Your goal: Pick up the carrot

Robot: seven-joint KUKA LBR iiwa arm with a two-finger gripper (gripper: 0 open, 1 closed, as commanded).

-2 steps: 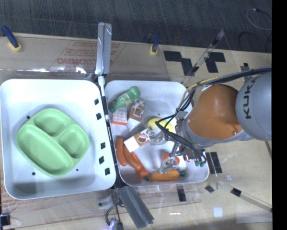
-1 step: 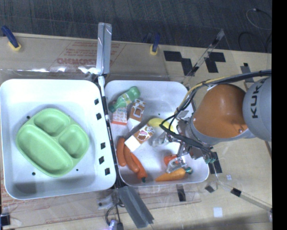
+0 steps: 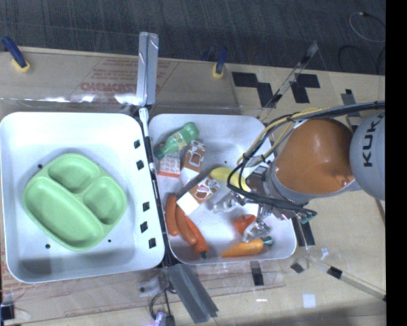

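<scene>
The carrot [image 3: 241,250] is orange with a green leafy end pointing right. It lies flat along the front wall of the right bin [image 3: 285,246], near the front right corner. My gripper [image 3: 261,227] hangs just above and slightly right of it, below the arm's orange band [image 3: 314,156]. A small red item [image 3: 244,223] sits just left of the gripper. Nothing is visibly held.
Two long red-orange pieces [image 3: 183,224] lie at the right bin's front left. A green bottle [image 3: 179,138], snack packets [image 3: 192,157], a white block [image 3: 188,202] and a yellow item [image 3: 221,174] crowd its middle and back. The left bin [image 3: 13,182] holds a green divided plate [image 3: 74,200].
</scene>
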